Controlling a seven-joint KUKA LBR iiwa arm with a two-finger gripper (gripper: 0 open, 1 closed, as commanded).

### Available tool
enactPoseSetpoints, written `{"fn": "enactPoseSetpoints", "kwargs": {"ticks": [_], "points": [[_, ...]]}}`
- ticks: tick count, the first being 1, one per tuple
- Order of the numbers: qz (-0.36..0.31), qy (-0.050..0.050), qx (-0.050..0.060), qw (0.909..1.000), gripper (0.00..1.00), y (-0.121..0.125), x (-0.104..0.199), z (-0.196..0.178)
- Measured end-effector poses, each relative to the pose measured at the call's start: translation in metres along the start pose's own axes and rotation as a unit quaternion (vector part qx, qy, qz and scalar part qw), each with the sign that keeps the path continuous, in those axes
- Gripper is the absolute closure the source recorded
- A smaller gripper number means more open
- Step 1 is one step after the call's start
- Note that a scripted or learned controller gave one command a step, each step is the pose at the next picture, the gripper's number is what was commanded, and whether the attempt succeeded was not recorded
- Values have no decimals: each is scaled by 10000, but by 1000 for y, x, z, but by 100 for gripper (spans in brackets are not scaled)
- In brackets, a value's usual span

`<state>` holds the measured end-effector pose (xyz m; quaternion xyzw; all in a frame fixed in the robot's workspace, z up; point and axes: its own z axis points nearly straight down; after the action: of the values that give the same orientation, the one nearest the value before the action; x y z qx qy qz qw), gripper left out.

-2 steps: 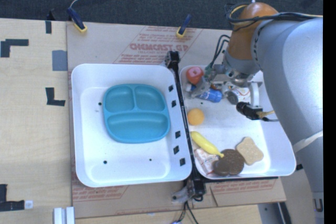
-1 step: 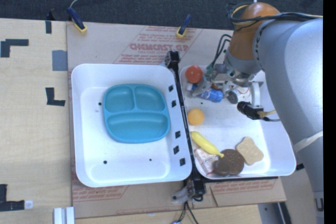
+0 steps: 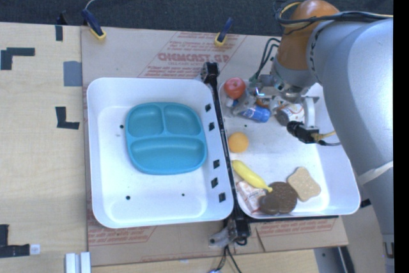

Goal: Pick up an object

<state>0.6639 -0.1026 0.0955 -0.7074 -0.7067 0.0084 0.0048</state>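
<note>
The right bin [image 3: 332,166] holds several small items. A red apple [image 3: 234,86] lies at its far left corner, with a blue and grey bottle-like object [image 3: 255,114] just in front of it. An orange ball [image 3: 238,142] sits by the left wall. A yellow banana [image 3: 248,174], a clear packet [image 3: 248,197], a dark brown cookie [image 3: 278,198] and a slice of toast [image 3: 303,183] lie along the near edge. My gripper [image 3: 268,98] is low over the far end of this bin, right beside the apple and the blue object.
The left bin [image 3: 102,156] holds a blue divided plate [image 3: 166,137]. A black divider [image 3: 216,137] runs between the two bins. The grey arm [image 3: 358,86] covers the right side of the right bin. Yellow clamps [image 3: 94,25] sit at the cardboard's far edge.
</note>
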Motion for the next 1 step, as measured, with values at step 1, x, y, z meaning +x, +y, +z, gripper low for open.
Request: {"fn": "enactPoseSetpoints", "kwargs": {"ticks": [1], "points": [[-3,63,28,10000,0,1,-19,11]]}}
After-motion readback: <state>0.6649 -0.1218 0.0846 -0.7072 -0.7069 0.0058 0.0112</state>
